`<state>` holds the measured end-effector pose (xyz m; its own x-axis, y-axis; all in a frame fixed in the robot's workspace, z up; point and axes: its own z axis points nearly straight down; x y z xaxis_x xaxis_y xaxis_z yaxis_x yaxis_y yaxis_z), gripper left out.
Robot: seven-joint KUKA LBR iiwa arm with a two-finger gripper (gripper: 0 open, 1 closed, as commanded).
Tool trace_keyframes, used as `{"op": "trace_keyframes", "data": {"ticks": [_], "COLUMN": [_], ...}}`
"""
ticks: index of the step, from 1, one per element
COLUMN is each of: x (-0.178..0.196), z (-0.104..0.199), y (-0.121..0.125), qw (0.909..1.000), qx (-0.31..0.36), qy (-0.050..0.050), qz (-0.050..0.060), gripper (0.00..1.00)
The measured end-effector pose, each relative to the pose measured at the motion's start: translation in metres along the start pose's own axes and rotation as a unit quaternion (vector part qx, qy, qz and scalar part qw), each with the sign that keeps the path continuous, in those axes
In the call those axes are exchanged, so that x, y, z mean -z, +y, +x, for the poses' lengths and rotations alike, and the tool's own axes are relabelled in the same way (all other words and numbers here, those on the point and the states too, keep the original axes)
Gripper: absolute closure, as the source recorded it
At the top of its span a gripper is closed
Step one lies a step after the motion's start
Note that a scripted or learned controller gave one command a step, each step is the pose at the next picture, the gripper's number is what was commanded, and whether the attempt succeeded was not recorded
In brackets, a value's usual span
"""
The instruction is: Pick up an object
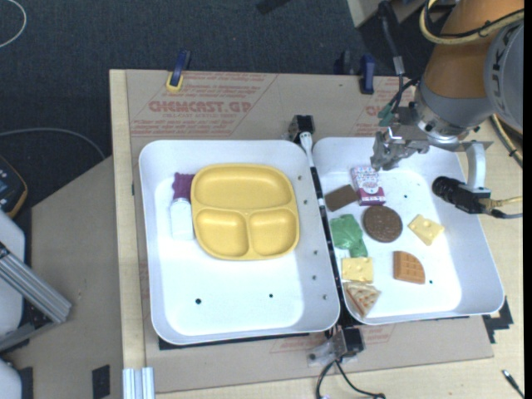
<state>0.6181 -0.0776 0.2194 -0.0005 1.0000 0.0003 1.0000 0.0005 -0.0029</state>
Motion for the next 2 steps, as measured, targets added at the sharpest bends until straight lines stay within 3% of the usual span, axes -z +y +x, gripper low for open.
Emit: {"op": "trace_keyframes", "data": {"ticks": [1,2], "x": [0.003,0.001], "z": [-0.005,0.0], "y": [0.014,0.0], "qw": [1.0,1.0], "qx": [0.001,-0.001], "qy": [-0.001,0.0], "qz": [-0.003,0.0], "gripper": [1.0,1.0]}}
